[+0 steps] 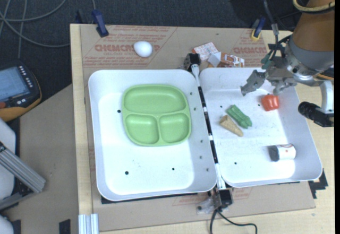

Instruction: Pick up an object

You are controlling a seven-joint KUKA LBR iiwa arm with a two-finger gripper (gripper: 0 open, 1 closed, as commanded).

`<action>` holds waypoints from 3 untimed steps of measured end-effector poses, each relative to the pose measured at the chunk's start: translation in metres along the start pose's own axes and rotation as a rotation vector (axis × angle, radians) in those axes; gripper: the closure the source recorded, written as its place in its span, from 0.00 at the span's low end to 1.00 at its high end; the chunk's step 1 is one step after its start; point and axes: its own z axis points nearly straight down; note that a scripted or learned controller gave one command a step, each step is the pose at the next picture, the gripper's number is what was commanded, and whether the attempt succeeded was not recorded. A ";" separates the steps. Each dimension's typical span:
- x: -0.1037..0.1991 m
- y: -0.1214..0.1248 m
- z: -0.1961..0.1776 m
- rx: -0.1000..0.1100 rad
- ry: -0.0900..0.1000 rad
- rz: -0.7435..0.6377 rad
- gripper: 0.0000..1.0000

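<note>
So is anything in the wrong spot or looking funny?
Yes. A white egg lies on the cardboard behind the left bin, outside both bins. Some small packets sit there too, behind the right bin. Nothing looks spilled or broken.

Faint red lettering is printed along the top edge of the cardboard sheet (159, 36), just behind the left white bin (106, 174); it is too blurred to be read with certainty. Small printed wrappers (215, 55) lie near that lettering, but their print cannot be made out.
</note>
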 end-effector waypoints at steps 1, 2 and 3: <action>0.010 -0.006 0.149 -0.002 0.000 0.000 0.00; 0.007 0.003 0.150 -0.003 -0.001 0.001 0.00; 0.007 0.003 0.140 -0.005 -0.001 0.001 1.00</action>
